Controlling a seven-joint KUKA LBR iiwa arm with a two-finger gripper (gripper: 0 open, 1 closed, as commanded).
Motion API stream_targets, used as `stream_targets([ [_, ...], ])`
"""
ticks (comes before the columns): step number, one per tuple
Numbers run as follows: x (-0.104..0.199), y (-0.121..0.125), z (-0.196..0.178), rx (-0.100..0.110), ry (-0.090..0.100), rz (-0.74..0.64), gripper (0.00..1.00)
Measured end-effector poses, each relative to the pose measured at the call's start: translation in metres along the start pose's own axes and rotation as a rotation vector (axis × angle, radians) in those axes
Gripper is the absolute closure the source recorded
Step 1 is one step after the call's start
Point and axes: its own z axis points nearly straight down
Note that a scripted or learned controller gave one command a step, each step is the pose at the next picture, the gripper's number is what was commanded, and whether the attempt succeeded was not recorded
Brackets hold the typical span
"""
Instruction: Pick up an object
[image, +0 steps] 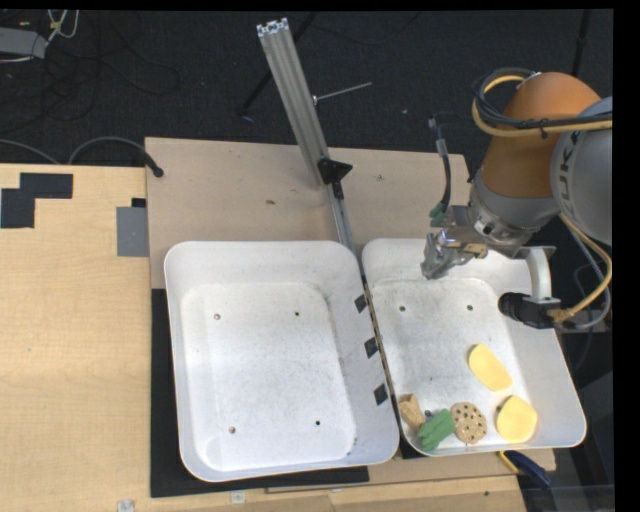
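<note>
Tabletop (70, 330): pale wood-grain laminate at the left, with a tan board behind carrying both bins.

Left bin (190, 300): shallow white plastic, rounded corners, speckled floor with small dark holes.

Aluminium rail (295, 100): ribbed extrusion, slanting up toward 11 o'clock from the seam between the bins.

Right bin (400, 262): same white moulded plastic. Its contents cluster along the near edge, between 5 and 6 o'clock of the bin's centre:
- tan block (410, 408), small, rough and crumbly-looking, against the left wall;
- green piece (436, 430), irregular and matte, just beside the block;
- cookie (467, 422), round, brown, dotted, touching or nearly touching the green piece;
- yellow oval (490, 367), smooth and flat, standing apart toward 1 o'clock of the cookie;
- second yellow oval (517, 418), similar, by the right rim.

Gripper (440, 262): metallic, below the orange-banded wrist, hanging over the far end of the right bin at about 12 o'clock, well apart from every object. Whether the jaws are open or closed I cannot tell; nothing is seen between them.

Handling note: in my judgement the upper yellow oval is the soundest target, being isolated. Travel toward 5 o'clock, centre above it, descend vertically, and close across its narrow width. The near cluster risks a crowded, glancing grasp.
</note>
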Motion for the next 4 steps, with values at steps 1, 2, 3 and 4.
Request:
stream_targets([
  [1, 0.039, -0.028, -0.012, -0.001, 0.0, 0.0, 1.0],
  [2, 0.078, -0.054, -0.002, 0.002, -0.001, 0.001, 1.0],
  [3, 0.117, -0.088, -0.014, 0.001, 0.0, 0.0, 1.0],
  [4, 0.152, -0.114, -0.008, 0.002, -0.001, 0.001, 1.0],
])
